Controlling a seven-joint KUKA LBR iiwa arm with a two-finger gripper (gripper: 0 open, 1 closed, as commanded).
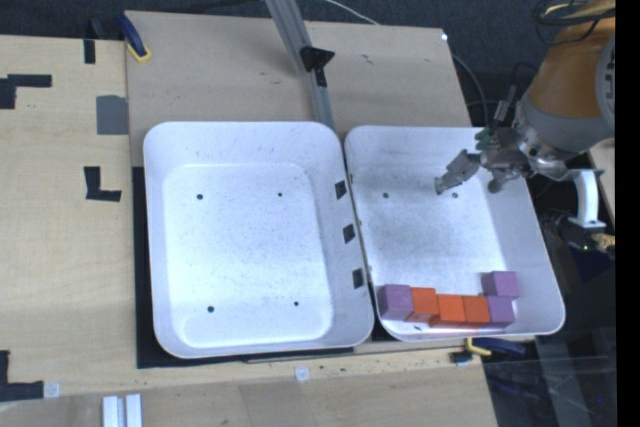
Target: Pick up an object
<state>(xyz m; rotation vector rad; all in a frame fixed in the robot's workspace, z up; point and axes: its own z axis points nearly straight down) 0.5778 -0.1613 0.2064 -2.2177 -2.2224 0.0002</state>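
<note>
Over right bin [520,215] | my end effector [447,179] hovers, grip state unclear | blocks [450,303] bunched against near wall, well apart.

Purple and orange blocks [450,303], clustered along right bin's [420,235] near wall

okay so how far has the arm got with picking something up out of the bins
Nothing looks picked up yet. The purple and orange blocks lie in a row along the near edge of the right bin. In hand: the gripper hangs over that bin's far part, well apart from the blocks, with nothing visible between its fingers. Left to do: move to the blocks, close on one and lift it.
</note>
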